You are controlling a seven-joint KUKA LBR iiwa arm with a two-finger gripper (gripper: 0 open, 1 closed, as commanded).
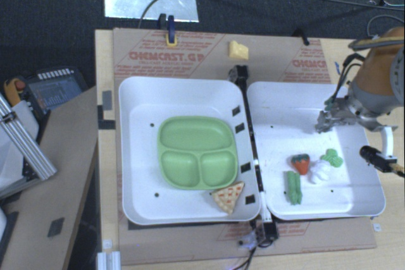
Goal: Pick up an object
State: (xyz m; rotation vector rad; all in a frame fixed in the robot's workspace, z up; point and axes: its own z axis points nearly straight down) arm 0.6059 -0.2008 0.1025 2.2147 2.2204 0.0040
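Camera view: two white bins are seen side by side on the bench. In the left bin [136, 136] a green divided plate [197, 152] is placed near the middle, and a toy pizza slice [228, 196] is lying at about 5 o'clock from the plate, touching its edge.

In the right bin [354, 199] four small toys are grouped in the lower half. A red and orange vegetable toy [301, 163] is found near the middle. A green pod-shaped toy [293, 187] is lying at 6 o'clock from it, just beside it. A white toy [321, 172] is placed at 3 o'clock from the red one, and a green leafy toy [331, 158] is touching the white toy at 1 o'clock.

The gripper [324, 121] is located at about 12 o'clock from this group, well apart from all toys. Whether its fingers are apart or together cannot be told. No toy is seen between them.

A yellow block [238, 50] is resting on the cardboard sheet [190, 54], at 12 o'clock from the bins.
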